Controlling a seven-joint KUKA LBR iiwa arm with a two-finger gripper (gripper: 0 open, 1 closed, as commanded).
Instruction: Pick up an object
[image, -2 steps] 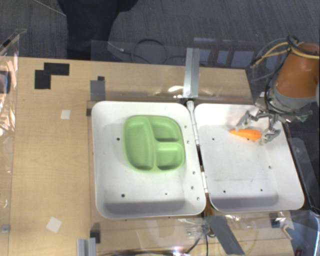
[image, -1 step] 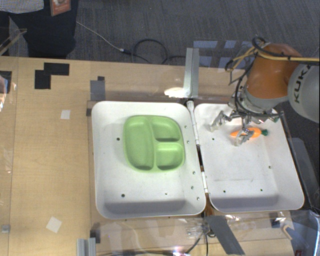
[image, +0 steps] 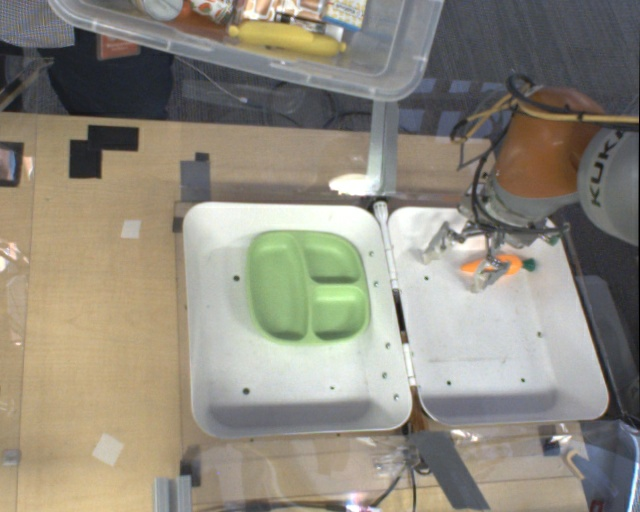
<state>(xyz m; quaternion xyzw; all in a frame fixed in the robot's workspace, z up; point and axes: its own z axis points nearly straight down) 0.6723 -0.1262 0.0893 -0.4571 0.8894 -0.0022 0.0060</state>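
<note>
A small orange carrot-shaped toy (image: 497, 266) with a green tip lies in the far part of the right white bin (image: 500, 370). My gripper (image: 460, 260) hangs over that bin's far end with its fingers spread apart; one fingertip (image: 433, 248) sits to the left and the other fingertip (image: 486, 275) rests right by the toy's near side. Nothing lies between the fingers. The orange band of my arm (image: 540, 150) rises behind it.
The left white bin (image: 230, 390) holds a green divided plate (image: 305, 285). A clear plastic tub (image: 300, 40) with a banana and other items hangs over the far edge on a metal post (image: 382, 150). Bench surface lies left of the bins.
</note>
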